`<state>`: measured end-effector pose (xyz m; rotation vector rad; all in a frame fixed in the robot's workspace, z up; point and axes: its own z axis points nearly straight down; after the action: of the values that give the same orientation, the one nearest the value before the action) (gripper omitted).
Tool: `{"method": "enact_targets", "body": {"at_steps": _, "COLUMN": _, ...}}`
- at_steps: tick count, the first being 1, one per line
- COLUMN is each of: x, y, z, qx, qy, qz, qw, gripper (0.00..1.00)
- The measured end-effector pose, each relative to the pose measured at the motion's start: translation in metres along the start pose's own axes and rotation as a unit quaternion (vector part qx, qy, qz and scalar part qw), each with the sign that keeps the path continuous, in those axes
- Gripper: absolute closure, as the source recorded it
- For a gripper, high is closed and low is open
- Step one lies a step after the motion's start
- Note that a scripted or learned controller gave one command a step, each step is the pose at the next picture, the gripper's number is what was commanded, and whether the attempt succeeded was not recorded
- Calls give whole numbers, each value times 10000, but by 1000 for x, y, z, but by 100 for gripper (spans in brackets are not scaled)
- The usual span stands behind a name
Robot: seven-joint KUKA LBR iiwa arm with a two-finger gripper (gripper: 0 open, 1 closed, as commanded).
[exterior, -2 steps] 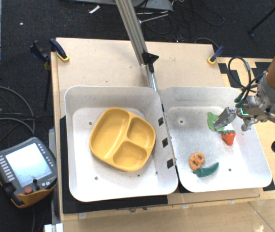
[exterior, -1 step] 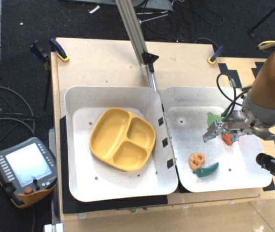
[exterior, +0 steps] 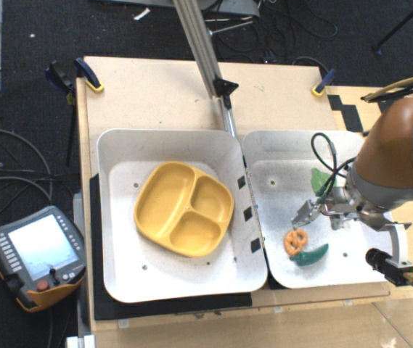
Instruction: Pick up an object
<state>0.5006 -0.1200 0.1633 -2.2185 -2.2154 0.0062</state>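
Note:
In the right bin [exterior: 279,165] lie an orange pretzel-shaped toy [exterior: 295,241] and a dark green pepper-like piece [exterior: 313,254] side by side near the front. A light green object [exterior: 321,180] lies farther back, partly hidden by the arm. My gripper [exterior: 307,214] hangs just above and behind the pretzel, fingers pointing left and down, slightly apart with nothing between them. The left bin [exterior: 112,194] holds a yellow divided plate [exterior: 183,208].
A grey metal pole [exterior: 202,49] slants down to the seam between the bins. A teach pendant [exterior: 35,256] lies on the floor at left. Clamps [exterior: 90,78] sit at the bench's back corners. The arm's orange band [exterior: 398,147] overhangs the right bin's edge.

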Motion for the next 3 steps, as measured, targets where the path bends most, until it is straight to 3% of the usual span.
{"method": "enact_targets", "body": {"at_steps": 1, "x": 11, "y": -1, "z": 52, "qx": -6, "qy": 1, "qz": -5, "qw": 10000, "gripper": 0}}
{"method": "enact_targets", "body": {"at_steps": 2, "x": 10, "y": 1, "z": 39, "qx": -36, "qy": -6, "qz": -1, "qw": 10000, "gripper": 100}}
{"method": "enact_targets", "body": {"at_steps": 3, "x": 14, "y": -3, "z": -5, "qx": -58, "qy": -13, "qz": -20, "qw": 10000, "gripper": 100}}
